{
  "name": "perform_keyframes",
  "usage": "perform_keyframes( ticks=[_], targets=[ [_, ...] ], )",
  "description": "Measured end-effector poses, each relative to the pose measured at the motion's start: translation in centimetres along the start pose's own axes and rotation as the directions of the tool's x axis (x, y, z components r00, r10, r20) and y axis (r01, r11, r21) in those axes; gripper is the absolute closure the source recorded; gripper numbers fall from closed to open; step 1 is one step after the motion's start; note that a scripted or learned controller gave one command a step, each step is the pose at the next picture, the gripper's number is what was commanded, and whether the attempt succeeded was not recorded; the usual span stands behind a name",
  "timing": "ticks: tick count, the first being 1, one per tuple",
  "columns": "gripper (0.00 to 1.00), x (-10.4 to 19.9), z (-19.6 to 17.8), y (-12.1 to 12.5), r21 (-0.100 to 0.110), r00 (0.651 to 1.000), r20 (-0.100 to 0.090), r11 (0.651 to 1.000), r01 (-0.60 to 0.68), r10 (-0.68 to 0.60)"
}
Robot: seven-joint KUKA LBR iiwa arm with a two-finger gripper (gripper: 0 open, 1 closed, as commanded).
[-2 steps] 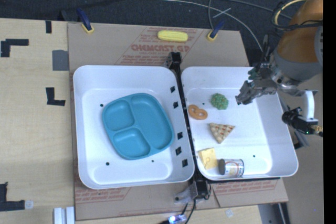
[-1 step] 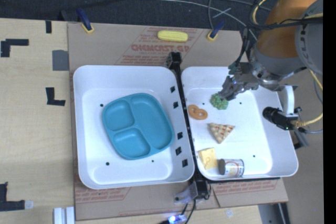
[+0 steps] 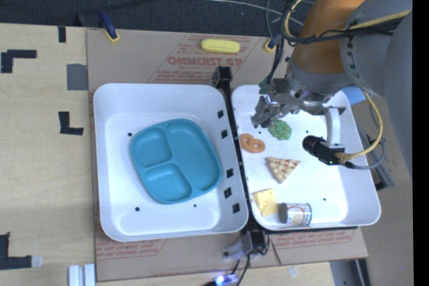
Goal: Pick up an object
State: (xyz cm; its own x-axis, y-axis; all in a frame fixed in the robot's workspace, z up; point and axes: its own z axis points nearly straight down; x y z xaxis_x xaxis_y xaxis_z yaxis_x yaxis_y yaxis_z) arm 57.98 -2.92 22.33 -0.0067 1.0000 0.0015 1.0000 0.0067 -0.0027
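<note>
Found claw (image 3: 263, 116) low over the upper left part of the right bin (image 3: 358, 205), near the wall shared with the neighbouring bin. Cannot tell from this slant whether parted or together; dark metal merges with shadow there. Cannot confirm any grasp.

Noted candidate objects, all on the right bin floor:
- Green broccoli floret (image 3: 281, 130) just beside the claw, to its lower right. Touching or barely apart: cannot tell.
- Brown pretzel (image 3: 252, 143) flat, just below the claw, close to the bin's left wall, apart from the floret.
- Pizza slice (image 3: 282, 167) flat near the middle of the bin, crust toward the claw, tip toward the near wall.
- Yellow block (image 3: 264, 201) near the lower left corner.
- Small can (image 3: 295, 213) on its side just right of the block, along the near wall.

Logged left bin (image 3: 110, 144) with blue three-compartment plate (image 3: 175, 159) flat at its middle, well apart from the claw.

Logged yellow corn cob (image 3: 220, 45) outside both bins, on the cardboard sheet (image 3: 167, 60) beyond their far edge.
</note>
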Motion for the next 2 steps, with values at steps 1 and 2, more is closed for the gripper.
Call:
perform_keyframes(
  ticks=[1, 2],
  targets=[
    [1.00, 5.8, 1.0, 1.2, -0.001, 1.000, 0.000, 1.000, 0.000, 0.000],
    [1.00, 11.1, -0.3, 2.2, -0.002, 1.000, 0.000, 1.000, 0.000, 0.000]
  ],
)
